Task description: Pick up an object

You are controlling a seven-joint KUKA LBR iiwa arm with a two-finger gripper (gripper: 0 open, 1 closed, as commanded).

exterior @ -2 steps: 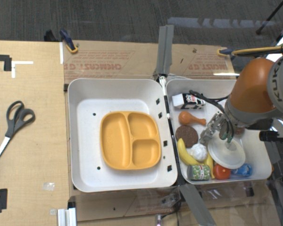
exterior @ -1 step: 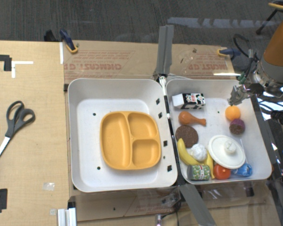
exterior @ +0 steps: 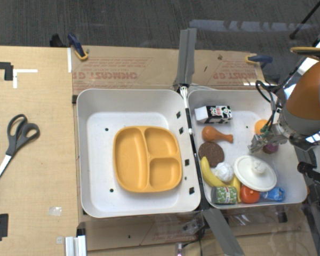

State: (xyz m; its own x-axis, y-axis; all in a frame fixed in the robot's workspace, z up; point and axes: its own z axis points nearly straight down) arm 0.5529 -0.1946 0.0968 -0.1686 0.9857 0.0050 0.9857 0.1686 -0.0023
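Toys (exterior: 217, 136) crowding right bin (exterior: 240, 97)

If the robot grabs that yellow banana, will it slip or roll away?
Probably not roll: the banana is curved and lies wedged against the brown disc and green can. Its smooth, likely plastic skin may slip. It looks light and stiff.

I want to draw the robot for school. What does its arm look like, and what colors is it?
The arm is thick and rounded, with a big orange band on top and grey below it. Black cables loop beside it. At its tip sits a small grey metal gripper.
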